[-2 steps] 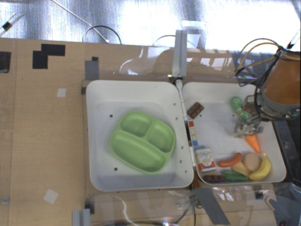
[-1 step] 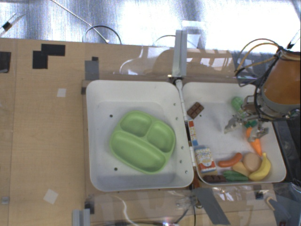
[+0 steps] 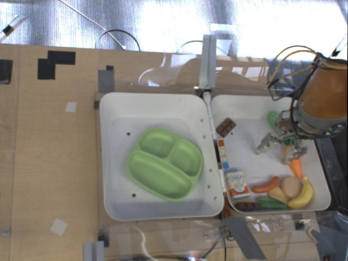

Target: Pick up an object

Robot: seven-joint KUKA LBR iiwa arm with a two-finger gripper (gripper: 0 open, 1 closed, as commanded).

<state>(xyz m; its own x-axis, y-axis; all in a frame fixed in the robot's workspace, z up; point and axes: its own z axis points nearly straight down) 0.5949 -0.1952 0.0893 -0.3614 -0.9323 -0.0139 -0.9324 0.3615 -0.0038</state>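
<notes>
The right bin (image 3: 325, 200) serves as the landmark — the arm (image 3: 325, 94), grey with its orange band, hangs over that bin's far right corner, and its jaws (image 3: 279, 140) reach down toward the bin's middle. Whether they are spread or closed cannot be told; the metal parts blur together, and nothing is plainly caught between them.

Inside the right bin, a brown chocolate piece (image 3: 225, 126) lies near the far left wall, a green item (image 3: 273, 117) sits near the far wall beside the arm, and an orange carrot (image 3: 295, 166) lies just under the wrist. Along the near wall sit a small carton (image 3: 237, 183), a red sausage (image 3: 265, 186), a tan egg (image 3: 291, 187) and a yellow banana (image 3: 304, 194), packed close together.

Left of the right bin, the other bin (image 3: 114, 145) holds a green divided plate (image 3: 165, 163) — both rest on the worktop (image 3: 49, 162).
</notes>
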